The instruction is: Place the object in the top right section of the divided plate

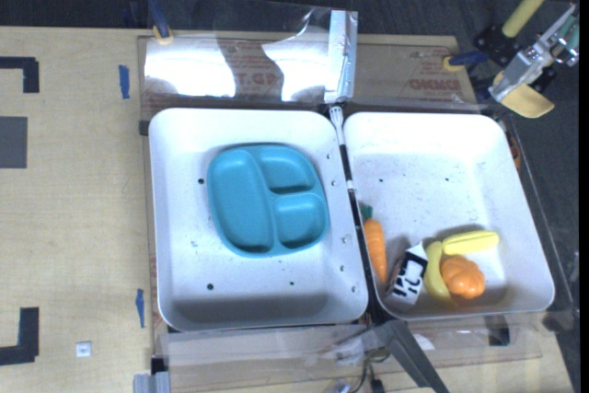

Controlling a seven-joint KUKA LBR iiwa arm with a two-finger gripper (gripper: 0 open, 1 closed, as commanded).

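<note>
Divided plate (267, 198) in left bin (175, 225)

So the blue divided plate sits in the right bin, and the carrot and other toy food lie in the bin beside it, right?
Not quite. The camera view shows the blue divided plate in the left bin, not the right. The carrot and other toy food lie in the bin beside it, the right bin.
</note>
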